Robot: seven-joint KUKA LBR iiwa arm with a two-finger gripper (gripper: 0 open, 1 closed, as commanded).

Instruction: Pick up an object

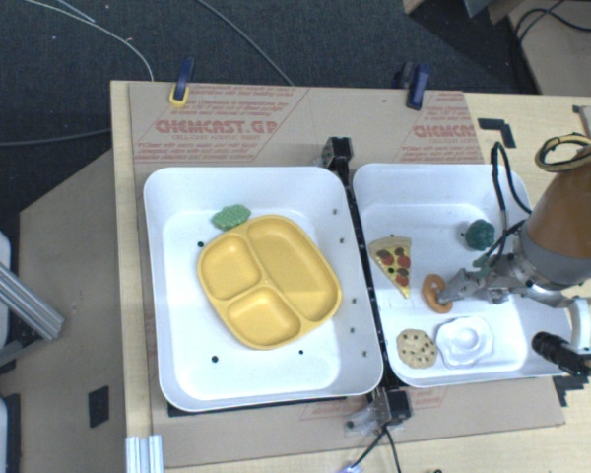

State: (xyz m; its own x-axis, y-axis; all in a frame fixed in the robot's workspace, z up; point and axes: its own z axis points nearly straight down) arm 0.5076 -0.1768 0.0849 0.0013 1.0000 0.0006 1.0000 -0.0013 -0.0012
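Note:
The right bin (424, 180) holds a pizza slice (393, 261), a small brown ring (434, 292), a cookie (415, 347), a white rounded piece (464, 341) and a teal ball (480, 234). My gripper (462, 286) reaches in from the right, low over this bin. Its tip sits just right of the brown ring, very close to it, and above the white piece. I cannot tell if it touches the ring. Nothing shows as held.
In the left bin (167, 264) lies a yellow divided plate (268, 280) with a green broccoli piece (231, 217) at its upper left. A black divider (358, 254) runs between the bins. The grey arm (566, 235) covers the right bin's right side.

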